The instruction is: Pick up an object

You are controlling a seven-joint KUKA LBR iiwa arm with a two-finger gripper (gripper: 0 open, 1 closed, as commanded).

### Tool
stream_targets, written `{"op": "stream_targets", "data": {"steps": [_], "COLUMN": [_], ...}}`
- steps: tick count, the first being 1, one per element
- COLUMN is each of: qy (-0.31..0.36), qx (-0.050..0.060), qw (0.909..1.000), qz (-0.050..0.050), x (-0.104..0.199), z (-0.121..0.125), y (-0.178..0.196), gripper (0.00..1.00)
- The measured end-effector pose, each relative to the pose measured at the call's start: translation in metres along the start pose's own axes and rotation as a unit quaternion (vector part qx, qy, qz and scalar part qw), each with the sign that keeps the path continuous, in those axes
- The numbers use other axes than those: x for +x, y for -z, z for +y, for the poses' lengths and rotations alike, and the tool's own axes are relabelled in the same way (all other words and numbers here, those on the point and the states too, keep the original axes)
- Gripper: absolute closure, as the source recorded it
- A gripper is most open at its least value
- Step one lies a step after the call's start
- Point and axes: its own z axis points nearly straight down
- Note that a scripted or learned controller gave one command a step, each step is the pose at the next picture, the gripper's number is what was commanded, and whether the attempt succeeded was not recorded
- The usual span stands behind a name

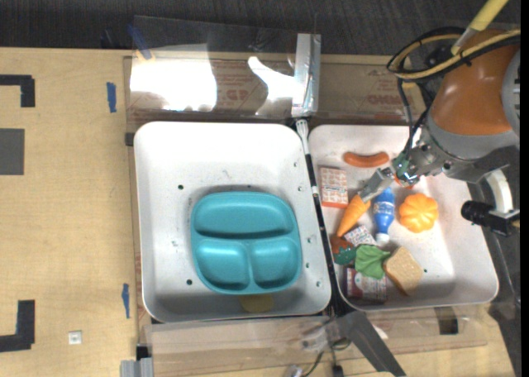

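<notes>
Bins on wooden bench

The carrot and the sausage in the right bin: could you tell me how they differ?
The carrot is orange and tapered; the sausage is reddish with rounded ends. The carrot lies slanted among other items; the sausage lies nearly level, apart near the far wall. Both are elongated toy foods.

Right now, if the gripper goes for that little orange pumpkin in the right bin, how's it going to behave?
The pumpkin looks round and glossy, so it may slip from a two-finger pinch. Its rounded body could roll if nudged, though the bottle beside it might stop it. It looks like toy food, so it is probably light and not fragile.
</notes>
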Motion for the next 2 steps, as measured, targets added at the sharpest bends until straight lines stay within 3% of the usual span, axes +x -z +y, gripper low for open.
{"op": "stream_targets", "data": {"steps": [1,2], "qy": [-0.010,-0.026], "qx": [-0.007,-0.004], "qw": [0.9999,0.9997], "qz": [-0.004,-0.002], "x": [-0.048,-0.017], "z": [0.046,-0.022], "y": [-0.087,-0.088], "gripper": [0.00,0.00]}}
